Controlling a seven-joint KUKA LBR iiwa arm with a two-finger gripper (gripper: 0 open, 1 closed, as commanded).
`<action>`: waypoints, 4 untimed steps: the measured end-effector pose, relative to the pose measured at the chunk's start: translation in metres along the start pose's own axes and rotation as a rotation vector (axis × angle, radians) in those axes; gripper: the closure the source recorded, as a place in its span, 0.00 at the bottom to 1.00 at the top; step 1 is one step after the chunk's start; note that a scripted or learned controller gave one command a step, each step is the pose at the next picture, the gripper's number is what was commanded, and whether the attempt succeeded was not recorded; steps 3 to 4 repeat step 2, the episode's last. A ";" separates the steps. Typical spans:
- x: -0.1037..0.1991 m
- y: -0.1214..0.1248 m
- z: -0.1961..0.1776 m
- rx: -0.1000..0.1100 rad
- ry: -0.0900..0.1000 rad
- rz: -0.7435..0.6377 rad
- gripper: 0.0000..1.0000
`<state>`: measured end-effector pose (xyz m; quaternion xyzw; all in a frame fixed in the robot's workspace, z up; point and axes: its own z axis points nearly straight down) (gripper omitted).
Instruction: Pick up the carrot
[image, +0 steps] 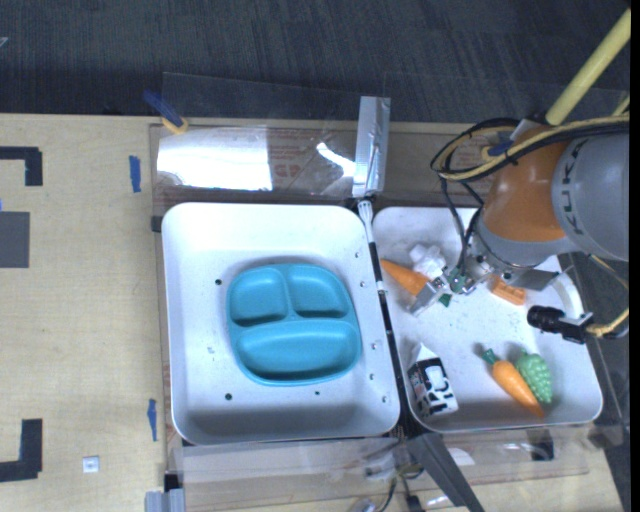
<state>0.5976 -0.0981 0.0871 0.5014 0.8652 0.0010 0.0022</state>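
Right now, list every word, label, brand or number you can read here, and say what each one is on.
"KU": grey letters running down the arm's grey housing, cut off by the frame edge.
Black markings on the small white box in the right bin's lower left corner: too blurred to read.
Nothing else carries legible text.

Robot lab bench, wooden top (80, 330) with tape marks, two white bins (190, 300)

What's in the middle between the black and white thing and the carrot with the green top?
Nothing: in the camera view, bare white bin floor separates the black-and-white box from the carrot.
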 end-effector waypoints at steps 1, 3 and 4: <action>-0.001 0.002 -0.013 -0.008 -0.004 0.001 1.00; 0.020 0.046 -0.100 -0.002 0.000 0.402 1.00; 0.020 0.046 -0.100 -0.002 0.000 0.402 1.00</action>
